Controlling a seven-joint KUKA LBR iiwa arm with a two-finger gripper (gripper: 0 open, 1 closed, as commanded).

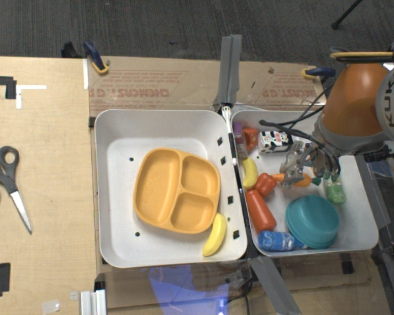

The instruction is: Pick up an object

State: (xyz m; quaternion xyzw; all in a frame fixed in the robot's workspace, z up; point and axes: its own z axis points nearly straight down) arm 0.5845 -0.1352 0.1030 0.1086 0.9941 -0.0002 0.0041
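The right bin point(362, 228) holds several small items. Among them are a teal bowl point(312, 220), a red bottle point(257, 210), a blue bottle point(276, 241), a yellow banana-like piece point(249, 173), a red-orange piece point(265, 184), a green item point(335, 193), a black-and-white carton point(274, 140) and a small orange can point(251, 138). My gripper point(302, 168) hangs low over the middle of this bin, just above a small orange item point(304, 182) and behind the teal bowl. The wrist hides part of what lies under it.
In the left bin point(111, 176) lie a yellow divided plate point(177, 190) and a banana point(215, 235) at its front right corner. Scissors point(10, 182) rest on the bench at far left. A grey divider bar point(230, 71) rises between the bins at the back.
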